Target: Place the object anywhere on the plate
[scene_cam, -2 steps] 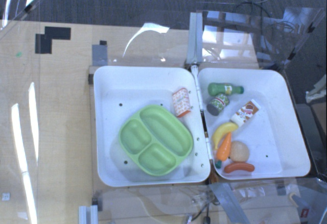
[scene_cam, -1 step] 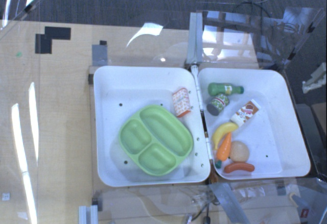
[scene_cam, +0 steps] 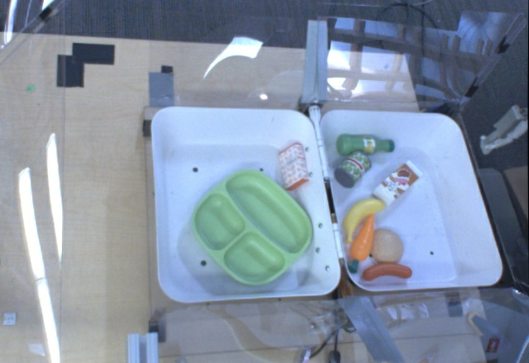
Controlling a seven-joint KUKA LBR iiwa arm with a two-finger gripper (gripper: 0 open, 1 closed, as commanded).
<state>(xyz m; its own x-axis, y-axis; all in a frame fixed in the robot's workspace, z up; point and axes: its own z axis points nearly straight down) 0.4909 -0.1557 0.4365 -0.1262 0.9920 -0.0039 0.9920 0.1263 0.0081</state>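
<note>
The green plate (scene_cam: 252,227) sits in the left bin (scene_cam: 173,188) with nothing on it. A small snack packet (scene_cam: 293,166) lies just beside it, near the wall between the bins. The other toy foods (banana (scene_cam: 361,216), carrot (scene_cam: 361,242), sausage (scene_cam: 386,272), green bottle (scene_cam: 364,144)) crowd the right bin (scene_cam: 455,212). I cannot tell how the end effector stands.

Plate (scene_cam: 252,226): pale green, three compartments. Bins (scene_cam: 169,212): white. Snack packet (scene_cam: 293,166): red and white print. Bottle (scene_cam: 364,145): green, white cap. Can (scene_cam: 353,169): green-and-red label, grey end. Carton (scene_cam: 397,183): white, brown-red print. Banana (scene_cam: 360,215): yellow. Carrot (scene_cam: 362,240): orange. Sausage (scene_cam: 386,272): red. Round food (scene_cam: 388,246): beige. Bench (scene_cam: 74,212): light wood, black marks.
</note>
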